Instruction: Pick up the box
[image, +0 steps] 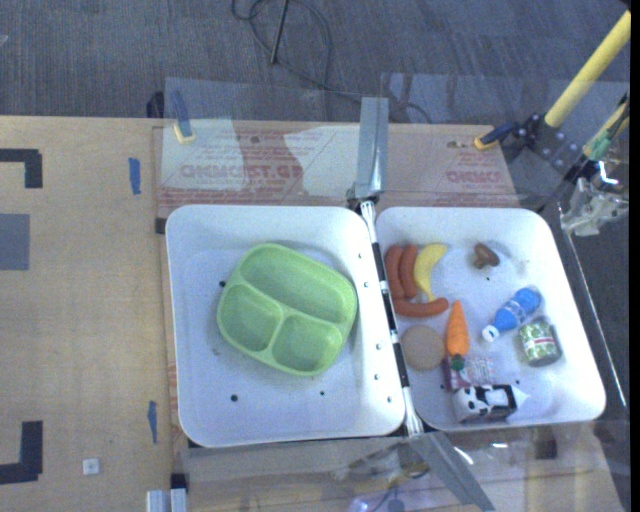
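The box (487, 400) is a small black-and-white carton lying on its side near the front edge of the right bin (575, 300), just below the carrot (457, 330). My gripper (594, 205) hangs at the far right of the camera view, over the right bin's back right corner and well away from the box. Nothing shows in its grasp, and it is small and partly cut off by the frame edge.
The right bin also holds two sausages (403, 272), a banana (431, 266), a brown lump (485, 256), a blue bottle (514, 311), a green jar (539, 341) and a tan disc (423, 347). A green divided plate (287, 309) lies in the left bin (190, 400).
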